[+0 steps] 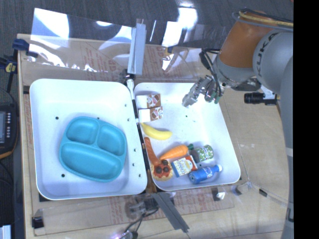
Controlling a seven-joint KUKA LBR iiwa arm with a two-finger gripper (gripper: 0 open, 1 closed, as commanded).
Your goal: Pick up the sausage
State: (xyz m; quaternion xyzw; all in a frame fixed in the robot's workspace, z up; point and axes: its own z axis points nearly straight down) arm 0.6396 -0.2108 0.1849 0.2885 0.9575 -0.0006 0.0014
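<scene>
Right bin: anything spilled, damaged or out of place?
Nothing stands out. The right bin holds its items crowded along the left and near sides; the sausage lies flat against the left wall, beside the carrot. The pincer hovers apart from them, over the far part.

The sausage (pixel 150 152) lay tight along the left wall of the right bin (pixel 219 133), leaving no room on that side. A banana (pixel 156 132) crowded its upper end, and a pizza slice (pixel 162 170) with a carrot (pixel 174 152) pressed in at its lower end. Only a narrow gap stayed free on its right. The bin's upper right floor was open, where the gripper (pixel 192 97) hovered. Two small cartons (pixel 150 107) blocked the upper left corner.
</scene>
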